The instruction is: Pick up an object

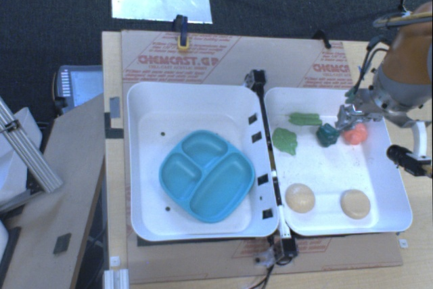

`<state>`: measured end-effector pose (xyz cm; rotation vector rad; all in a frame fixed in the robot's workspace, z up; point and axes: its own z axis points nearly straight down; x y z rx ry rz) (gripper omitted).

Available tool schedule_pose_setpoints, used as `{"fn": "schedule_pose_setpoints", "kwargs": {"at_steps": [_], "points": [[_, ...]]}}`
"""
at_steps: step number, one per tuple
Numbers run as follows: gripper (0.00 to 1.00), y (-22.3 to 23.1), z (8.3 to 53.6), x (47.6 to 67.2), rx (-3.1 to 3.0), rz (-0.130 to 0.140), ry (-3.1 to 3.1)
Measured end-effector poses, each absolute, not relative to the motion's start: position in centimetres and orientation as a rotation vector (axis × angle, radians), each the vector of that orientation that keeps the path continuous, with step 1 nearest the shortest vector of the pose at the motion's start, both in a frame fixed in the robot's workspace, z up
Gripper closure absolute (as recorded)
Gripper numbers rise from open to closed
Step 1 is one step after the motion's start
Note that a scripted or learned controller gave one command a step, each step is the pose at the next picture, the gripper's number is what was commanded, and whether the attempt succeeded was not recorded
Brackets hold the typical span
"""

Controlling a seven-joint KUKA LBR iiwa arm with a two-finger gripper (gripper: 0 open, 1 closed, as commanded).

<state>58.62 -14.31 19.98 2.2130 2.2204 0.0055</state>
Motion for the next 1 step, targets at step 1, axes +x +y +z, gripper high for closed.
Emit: {"fn": "schedule_pose_setpoints", "kwargs": {"at_steps": [1], "points": [[1.0,-14.47,26.45,59.11,2.211,0.007,2.221]]}}
